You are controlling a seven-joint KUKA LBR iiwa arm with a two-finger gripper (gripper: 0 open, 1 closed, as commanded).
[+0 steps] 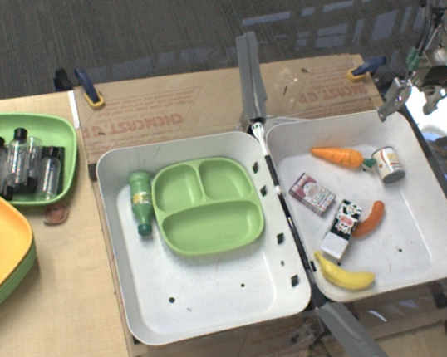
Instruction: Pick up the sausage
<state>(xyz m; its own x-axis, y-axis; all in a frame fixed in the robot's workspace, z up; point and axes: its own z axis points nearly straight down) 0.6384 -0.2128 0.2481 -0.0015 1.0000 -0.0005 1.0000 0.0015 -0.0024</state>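
The sausage [369, 217] is a short orange-red piece lying in the right bin [430, 208], towards its middle. Its left end touches a small black-and-white carton [343, 229]. My gripper [392, 100] hangs over the far right corner of that bin, well above and behind the sausage, with nothing visibly in it. The arm comes in from the upper right edge of the view.
Around the sausage in the right bin lie a carrot [338, 156], a small can [388, 164], a red card box [312, 194] and a banana [345, 274]. The left bin [141, 296] holds a green divided plate [207, 204] and a green bottle [141, 200].
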